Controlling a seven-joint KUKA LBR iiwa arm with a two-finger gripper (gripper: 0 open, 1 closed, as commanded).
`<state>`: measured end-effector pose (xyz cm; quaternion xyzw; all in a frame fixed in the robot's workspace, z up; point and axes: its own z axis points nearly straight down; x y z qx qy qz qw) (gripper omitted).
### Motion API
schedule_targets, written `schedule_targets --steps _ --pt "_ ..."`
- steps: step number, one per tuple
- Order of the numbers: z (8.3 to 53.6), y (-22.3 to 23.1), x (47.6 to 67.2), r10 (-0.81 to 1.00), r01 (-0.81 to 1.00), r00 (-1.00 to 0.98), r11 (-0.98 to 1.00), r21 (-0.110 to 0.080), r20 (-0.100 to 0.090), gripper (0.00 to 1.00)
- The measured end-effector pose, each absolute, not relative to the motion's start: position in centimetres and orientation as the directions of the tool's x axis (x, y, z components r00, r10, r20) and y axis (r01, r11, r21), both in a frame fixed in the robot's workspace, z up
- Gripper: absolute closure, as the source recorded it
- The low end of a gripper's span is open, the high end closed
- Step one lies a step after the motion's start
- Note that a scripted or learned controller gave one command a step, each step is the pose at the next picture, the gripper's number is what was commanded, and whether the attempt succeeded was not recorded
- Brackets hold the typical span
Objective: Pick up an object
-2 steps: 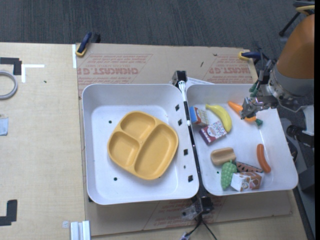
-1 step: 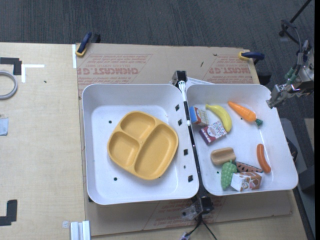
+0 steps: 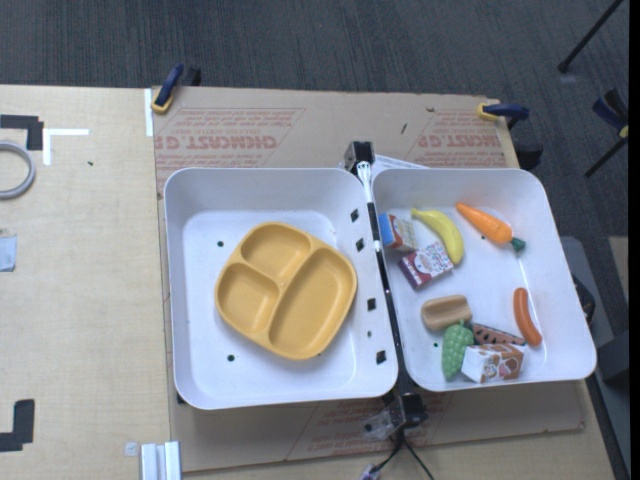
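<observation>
Right bin (image 3: 560, 268) holds the toy food: banana (image 3: 443, 232) at 11 o'clock, carrot (image 3: 486, 223) at 1, sausage (image 3: 527, 317) at 4, bread roll (image 3: 445, 312) near centre, green piece (image 3: 457, 349) at 6. My gripper's state: cannot tell. Left bin (image 3: 190, 268) carries a yellow divided plate (image 3: 286, 289).

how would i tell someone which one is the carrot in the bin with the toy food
Look at the right bin, the one full of small toy foods, and go to its far right corner. The carrot lies there at a slant, just right of the yellow banana. It is the orange tapered piece with a small green tip, unlike the plain sausage nearer the front.
</observation>
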<state>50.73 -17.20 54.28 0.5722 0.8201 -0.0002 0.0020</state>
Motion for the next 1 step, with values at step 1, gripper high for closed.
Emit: schedule_targets --steps 1 --pt "55.24 -17.2 50.85 0.938 0.938 -0.347 0.347 0.003 -0.007 1.0"
